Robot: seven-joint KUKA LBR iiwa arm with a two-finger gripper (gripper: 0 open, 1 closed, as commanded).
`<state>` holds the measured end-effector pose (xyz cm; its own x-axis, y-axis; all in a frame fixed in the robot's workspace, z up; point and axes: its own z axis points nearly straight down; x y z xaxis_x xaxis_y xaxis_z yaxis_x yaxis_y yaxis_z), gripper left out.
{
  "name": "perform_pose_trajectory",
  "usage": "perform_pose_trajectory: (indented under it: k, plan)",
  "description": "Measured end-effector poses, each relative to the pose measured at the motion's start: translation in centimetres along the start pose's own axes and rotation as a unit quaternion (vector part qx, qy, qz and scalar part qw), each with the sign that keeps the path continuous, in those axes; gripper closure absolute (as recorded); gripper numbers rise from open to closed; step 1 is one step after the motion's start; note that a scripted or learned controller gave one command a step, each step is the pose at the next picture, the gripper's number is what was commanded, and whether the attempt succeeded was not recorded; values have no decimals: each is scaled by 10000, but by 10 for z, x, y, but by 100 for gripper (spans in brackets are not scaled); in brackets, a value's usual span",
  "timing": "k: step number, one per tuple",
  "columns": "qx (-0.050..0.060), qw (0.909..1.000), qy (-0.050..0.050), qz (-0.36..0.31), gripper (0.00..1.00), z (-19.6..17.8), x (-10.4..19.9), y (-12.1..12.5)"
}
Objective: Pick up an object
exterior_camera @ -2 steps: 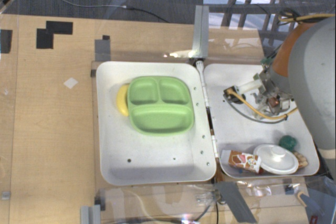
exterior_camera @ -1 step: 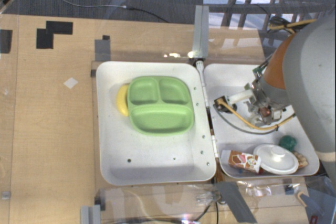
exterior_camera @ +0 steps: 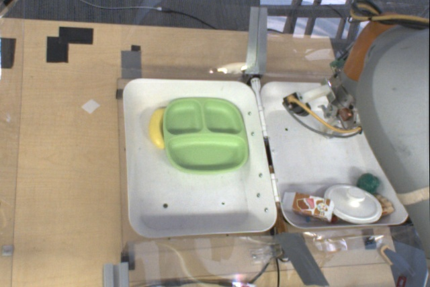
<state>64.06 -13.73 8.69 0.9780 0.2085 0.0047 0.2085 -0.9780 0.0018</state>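
Two shallow white bins sit side by side on the wooden bench (exterior_camera: 60, 165), seen from above at a slant. In the left bin (exterior_camera: 195, 212) we see a green divided plate (exterior_camera: 203, 134) lying flat toward the far edge, its three compartments facing up. A yellow object (exterior_camera: 156, 129), possibly a banana, lies along the plate's left side, touching it and partly tucked under its rim.

The right bin (exterior_camera: 316, 165) carries its contents along the near edge. There we note a white bowl (exterior_camera: 354, 203) close to the near right corner, a red-and-white packet (exterior_camera: 310, 206) just to its left and partly under it, a small dark green object (exterior_camera: 368, 182) just beyond the bowl toward the right wall, and a brownish item (exterior_camera: 385, 203) at the bowl's right side, too small for us to identify.

The grey arm (exterior_camera: 396, 117) enters from the right and covers the right wall of that bin; its orange band (exterior_camera: 359, 50) shows above the far right corner. The gripper (exterior_camera: 336, 107) hangs over the far part of the right bin, well apart from the objects at the near edge, with looped yellow and black cables (exterior_camera: 309, 111) trailing to its left. Wiring and the wrist crowd the fingers, so we cannot tell whether the jaws are spread or closed, and we see nothing between them.

A metal divider post (exterior_camera: 257, 44) stands at the far end between the bins.
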Motion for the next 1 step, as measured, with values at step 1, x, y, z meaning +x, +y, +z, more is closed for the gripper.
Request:
perform_pose_trajectory:
  k: [1]
  plan:
    - [15,10000,15,-9,100,-2,-13,-59]
